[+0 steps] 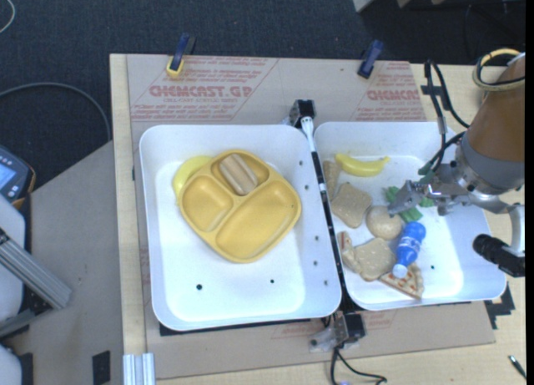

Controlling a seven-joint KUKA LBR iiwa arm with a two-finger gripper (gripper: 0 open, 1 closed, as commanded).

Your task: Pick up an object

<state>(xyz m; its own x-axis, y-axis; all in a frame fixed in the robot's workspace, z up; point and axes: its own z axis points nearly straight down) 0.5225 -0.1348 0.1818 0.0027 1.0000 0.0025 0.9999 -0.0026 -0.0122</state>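
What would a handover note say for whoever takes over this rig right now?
Gripper: low in the right bin, among the toy food; nothing seen held.
Right bin: banana at the far side, bread slices, a roundish pale piece, a blue bottle lying tilted, a waffle piece at the near side.
Left bin: yellow divided tray with a hot dog in one compartment.
Done: nothing lifted.
Left: grasp one object and lift it.

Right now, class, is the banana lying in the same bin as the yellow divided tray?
No: the banana lies in the right bin, while the yellow divided tray sits in the left bin.
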